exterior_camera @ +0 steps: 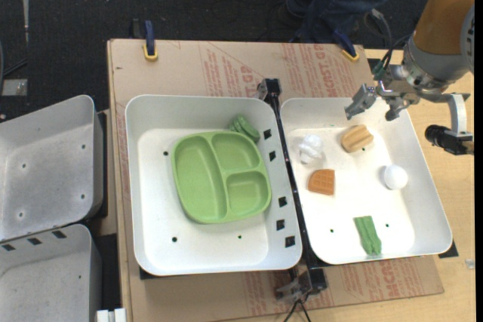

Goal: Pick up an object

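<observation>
Two white bins sit side by side on the desk (196, 60). The left bin (143, 185) holds one green divided plate (223, 177) and one small green piece (244, 126) touching the plate's far edge. The right bin (430, 200) holds five things, all apart from one another: one crumpled white lump (309, 148), one tan bread roll (357, 139), one orange wedge (322, 182), one white ball (393, 177) and one green strip (369, 235) near the front wall. The gripper (376, 108) hangs over the right bin's far edge, just beyond the bread roll, its two fingers spread with nothing between them.
</observation>
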